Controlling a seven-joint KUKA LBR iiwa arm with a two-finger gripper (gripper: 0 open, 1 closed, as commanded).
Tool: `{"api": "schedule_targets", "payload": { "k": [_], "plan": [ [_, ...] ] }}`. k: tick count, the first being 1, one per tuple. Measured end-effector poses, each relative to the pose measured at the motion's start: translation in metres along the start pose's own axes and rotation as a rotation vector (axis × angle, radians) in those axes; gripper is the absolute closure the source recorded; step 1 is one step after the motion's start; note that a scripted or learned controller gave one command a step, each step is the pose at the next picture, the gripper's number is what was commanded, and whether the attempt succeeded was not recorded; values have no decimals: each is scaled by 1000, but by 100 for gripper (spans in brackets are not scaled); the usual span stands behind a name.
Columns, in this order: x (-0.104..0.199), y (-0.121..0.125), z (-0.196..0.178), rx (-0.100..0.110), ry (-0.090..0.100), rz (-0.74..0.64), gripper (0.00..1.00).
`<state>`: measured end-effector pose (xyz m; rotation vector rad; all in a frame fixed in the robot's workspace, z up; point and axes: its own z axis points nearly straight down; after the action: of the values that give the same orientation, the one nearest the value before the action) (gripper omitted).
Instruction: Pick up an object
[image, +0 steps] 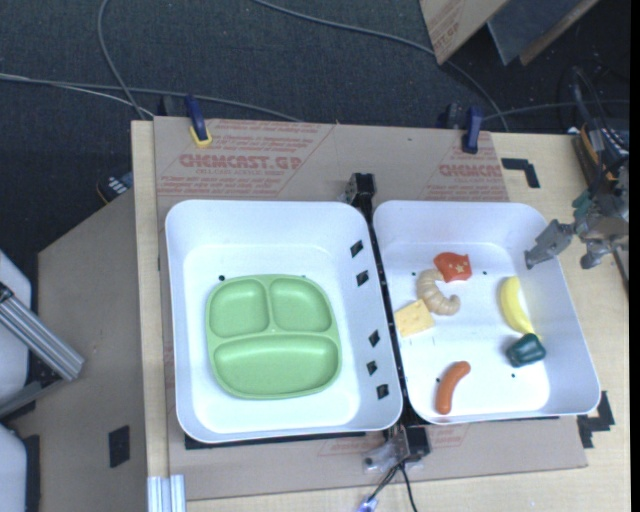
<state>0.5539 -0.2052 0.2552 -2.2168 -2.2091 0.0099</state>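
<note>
The right bin (560, 395) holds several small items: a red piece (453, 266), a beige curled piece (438, 294), a yellow cheese wedge (413, 319), a banana (515, 304), a dark green piece (526, 350) and an orange-red sausage (452, 386). My gripper (570, 249) hangs over the right bin's upper right rim, up and to the right of the banana. Its two fingers are spread apart, open, with nothing between them.
The left bin (190, 240) carries a light green divided plate (272, 334). A black divider with clips (366, 300) runs between the bins. Clamps (199, 125) hold the cardboard at the bench's back edge. Cables lie on the dark floor behind.
</note>
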Motion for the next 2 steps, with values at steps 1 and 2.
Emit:
{"api": "schedule_targets", "payload": {
  "k": [1, 2],
  "plan": [
    [1, 2, -7, -12, -3, -4, 0],
    [-3, 12, 46, -8, -2, -4, 0]
  ]
}}
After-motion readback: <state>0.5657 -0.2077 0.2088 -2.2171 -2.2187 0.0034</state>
